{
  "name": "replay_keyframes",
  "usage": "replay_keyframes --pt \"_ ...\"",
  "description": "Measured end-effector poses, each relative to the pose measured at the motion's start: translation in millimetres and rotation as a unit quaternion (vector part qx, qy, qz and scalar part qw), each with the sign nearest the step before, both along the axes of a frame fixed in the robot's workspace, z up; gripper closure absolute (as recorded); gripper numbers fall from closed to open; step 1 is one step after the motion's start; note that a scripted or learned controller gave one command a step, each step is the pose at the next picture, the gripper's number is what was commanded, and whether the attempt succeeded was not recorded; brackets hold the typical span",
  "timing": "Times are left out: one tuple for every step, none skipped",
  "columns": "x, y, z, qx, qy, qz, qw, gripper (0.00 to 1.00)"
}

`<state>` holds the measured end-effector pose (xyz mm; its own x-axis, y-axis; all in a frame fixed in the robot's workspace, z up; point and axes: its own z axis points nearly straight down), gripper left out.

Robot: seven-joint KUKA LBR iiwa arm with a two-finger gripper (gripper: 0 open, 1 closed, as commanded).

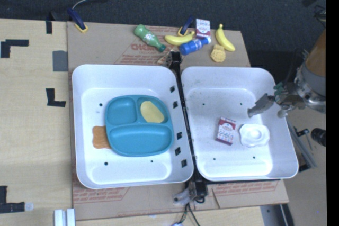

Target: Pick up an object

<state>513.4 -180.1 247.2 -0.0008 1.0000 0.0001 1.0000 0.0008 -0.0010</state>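
Observation:
In the right bin [212, 82] lie a small red and white box [226, 131] and a white round lid-like object [253, 135], side by side near the bin's middle right. My gripper [270, 108] hangs over the right side of this bin, above and slightly right of the white object, touching neither thing. Its fingers [258, 107] stand spread apart with nothing between them. The left bin [90, 82] holds a blue divided plate [139, 135] with a yellow piece [152, 111] in one compartment. A tan piece [99, 137] pokes out from under the plate's left edge.
Behind the bins on the cardboard lie a green bottle [149, 37], two toy bananas [178, 38] [224, 39], a blue bottle [192, 46], a small carton [203, 27] and a yellow waffle-like piece [217, 53]. A black clip [174, 59] joins the bins.

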Motion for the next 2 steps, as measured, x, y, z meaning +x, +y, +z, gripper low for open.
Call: replay_keyframes --pt "-2 46 -161 0.0011 -0.001 0.000 1.0000 0.00" --pt "27 87 -161 -0.0003 -0.003 0.001 1.0000 0.00"
